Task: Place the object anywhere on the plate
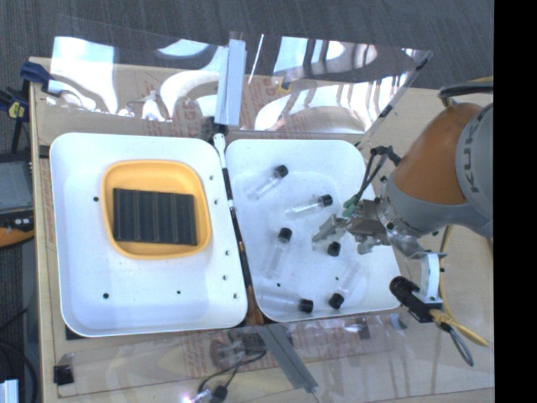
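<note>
Dark carpet surrounds the bench [470, 326], which bears two shallow white bins. Left bin [75, 292] holds a yellow plate [155, 179] with a dark ribbed centre. Right bin [252, 162] holds several clear vials [277, 254] with black caps, scattered right of the plate. Gripper [329, 232] sits low in the right bin among the vials; whether its claw is apart or together cannot be told.

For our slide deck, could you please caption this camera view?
KUKA arm's gripper lowered among clear black-capped vials in the right bin; yellow plate waits in left bin.
</note>
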`<state>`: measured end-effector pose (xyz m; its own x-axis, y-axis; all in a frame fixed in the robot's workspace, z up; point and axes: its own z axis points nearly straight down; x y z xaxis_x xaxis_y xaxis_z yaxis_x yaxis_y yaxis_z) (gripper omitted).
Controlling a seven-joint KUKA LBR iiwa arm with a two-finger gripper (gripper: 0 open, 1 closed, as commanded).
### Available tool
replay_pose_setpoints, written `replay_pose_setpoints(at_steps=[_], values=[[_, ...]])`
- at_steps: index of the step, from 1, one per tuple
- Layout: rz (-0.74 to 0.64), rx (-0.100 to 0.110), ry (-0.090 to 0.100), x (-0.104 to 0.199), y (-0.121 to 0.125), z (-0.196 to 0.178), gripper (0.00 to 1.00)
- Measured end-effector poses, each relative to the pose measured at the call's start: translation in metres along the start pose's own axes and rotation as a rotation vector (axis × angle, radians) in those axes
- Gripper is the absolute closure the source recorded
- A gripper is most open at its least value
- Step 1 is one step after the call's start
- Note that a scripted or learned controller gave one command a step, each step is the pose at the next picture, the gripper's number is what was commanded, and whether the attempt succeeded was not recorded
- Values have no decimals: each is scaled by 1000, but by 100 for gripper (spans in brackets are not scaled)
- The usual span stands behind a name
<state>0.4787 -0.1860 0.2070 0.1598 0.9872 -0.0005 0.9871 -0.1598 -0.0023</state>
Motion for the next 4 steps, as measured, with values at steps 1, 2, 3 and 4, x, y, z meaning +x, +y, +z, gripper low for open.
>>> replay_pose_setpoints(at_steps=[1, 2, 3, 4], values=[[-90, 4, 0, 79, -15, 11, 0], [-93, 6, 0, 79, -15, 2, 100], [-284, 2, 1, 155, -27, 16, 100], [-284, 1, 1, 154, -27, 16, 0]])
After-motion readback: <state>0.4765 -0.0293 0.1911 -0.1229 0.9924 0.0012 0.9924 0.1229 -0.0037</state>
